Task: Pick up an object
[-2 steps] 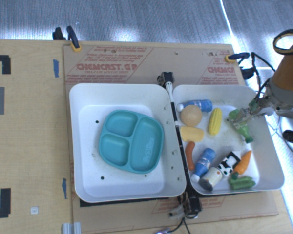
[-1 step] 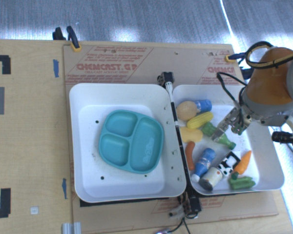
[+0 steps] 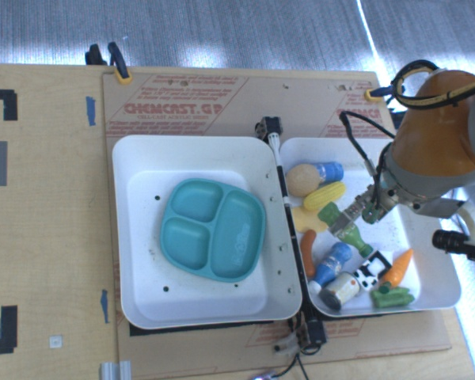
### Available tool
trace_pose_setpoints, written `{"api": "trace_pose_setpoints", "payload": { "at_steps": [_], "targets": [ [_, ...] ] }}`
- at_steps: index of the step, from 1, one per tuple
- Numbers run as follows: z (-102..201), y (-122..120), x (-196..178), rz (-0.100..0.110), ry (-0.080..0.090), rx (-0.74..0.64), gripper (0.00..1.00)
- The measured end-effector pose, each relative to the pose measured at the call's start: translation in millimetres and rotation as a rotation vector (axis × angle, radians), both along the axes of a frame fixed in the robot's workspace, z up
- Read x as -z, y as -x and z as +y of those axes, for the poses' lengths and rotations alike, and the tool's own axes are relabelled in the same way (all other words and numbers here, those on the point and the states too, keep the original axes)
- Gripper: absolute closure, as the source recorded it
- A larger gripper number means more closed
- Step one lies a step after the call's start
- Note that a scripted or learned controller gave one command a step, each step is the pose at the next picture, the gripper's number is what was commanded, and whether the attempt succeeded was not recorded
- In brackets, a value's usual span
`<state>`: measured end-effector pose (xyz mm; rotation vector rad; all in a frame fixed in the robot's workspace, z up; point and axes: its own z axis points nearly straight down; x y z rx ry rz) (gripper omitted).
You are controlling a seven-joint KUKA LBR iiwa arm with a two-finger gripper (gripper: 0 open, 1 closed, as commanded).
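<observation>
Fingers (image 3: 347, 226) state unclear, angled down-left over the right bin (image 3: 435, 295), arm (image 3: 431, 145) reaching from right.

Readable text: red print on the clear sheet under the bins.

The clear sheet (image 3: 222, 101) on the table (image 3: 39, 212) carries red lettering along its far edge, left of centre, reading roughly "CHEMCAST. G P"; the last characters are unclear. Smaller red lines above and below it are too fine to read. More red print at the sheet's far right corner, also illegible. The toys in the right bin (image 3: 439, 287) show no legible marks.
</observation>
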<state>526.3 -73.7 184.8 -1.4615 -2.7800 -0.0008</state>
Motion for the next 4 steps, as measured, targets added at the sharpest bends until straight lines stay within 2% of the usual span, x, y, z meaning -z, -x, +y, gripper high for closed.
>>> {"api": "trace_pose_setpoints", "payload": {
  "at_steps": [1,2,3,4],
  "targets": [
    [-0.4,0.1,0.0,0.000,0.000,0.001,0.00],
    [-25.6,11.0,98.6,-0.005,0.001,-0.153,0.00],
    [-22.5,-116.8,99.1,-0.004,0.001,-0.269,0.00],
    [-22.5,-118.3,87.7,-0.011,0.003,-0.267,1.00]
  ]
}}
